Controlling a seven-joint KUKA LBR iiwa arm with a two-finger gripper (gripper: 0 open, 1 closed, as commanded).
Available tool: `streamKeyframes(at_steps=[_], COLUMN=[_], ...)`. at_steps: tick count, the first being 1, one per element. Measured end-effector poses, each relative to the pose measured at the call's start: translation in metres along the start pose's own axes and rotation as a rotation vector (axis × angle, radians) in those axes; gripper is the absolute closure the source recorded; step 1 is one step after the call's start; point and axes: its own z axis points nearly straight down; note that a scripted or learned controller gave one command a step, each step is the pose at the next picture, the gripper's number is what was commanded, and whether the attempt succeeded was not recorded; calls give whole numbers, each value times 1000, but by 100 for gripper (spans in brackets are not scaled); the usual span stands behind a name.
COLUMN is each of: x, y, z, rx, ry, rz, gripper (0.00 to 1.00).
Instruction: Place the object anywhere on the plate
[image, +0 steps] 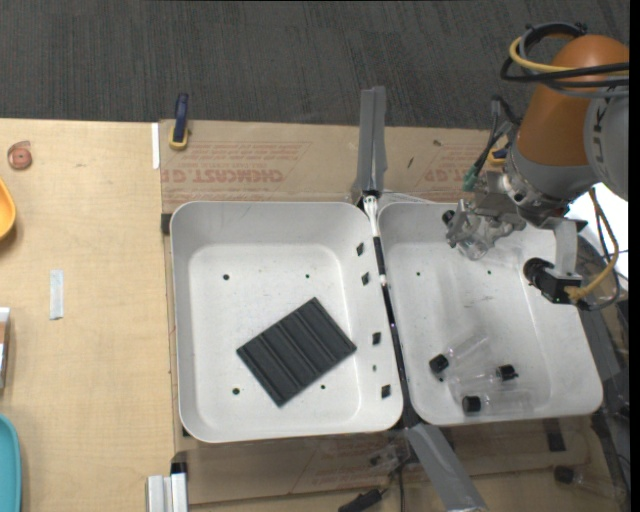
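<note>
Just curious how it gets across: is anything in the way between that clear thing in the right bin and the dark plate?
Only the bins' adjoining rims separate the clear object from the ribbed plate; it would need lifting over them.

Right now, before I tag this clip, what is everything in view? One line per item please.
Bins: 2, white, side by side on the bench; left bin, right bin.
Ribbed plate: 1, dark grey, lying flat and askew in the left bin.
Clear object with black caps: 1, transparent, near front of the right bin; shape hard to make out.
Cardboard sheet: 1, brown, under the bins.
Clamp: 1, blue and yellow, at the cardboard's back edge.
Arm: 1, grey with orange band, at right.
Gripper: 1, metallic, over the right bin's back corner.
</note>
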Motion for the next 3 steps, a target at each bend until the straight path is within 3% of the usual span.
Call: streamKeyframes(at_steps=[1, 2, 3], x=[65, 149, 177], y=[-41, -99, -96], z=[27, 27, 1], rx=[1, 1, 0], ry=[1, 0, 0], rz=[-60, -176, -236], gripper=[100, 100, 100])
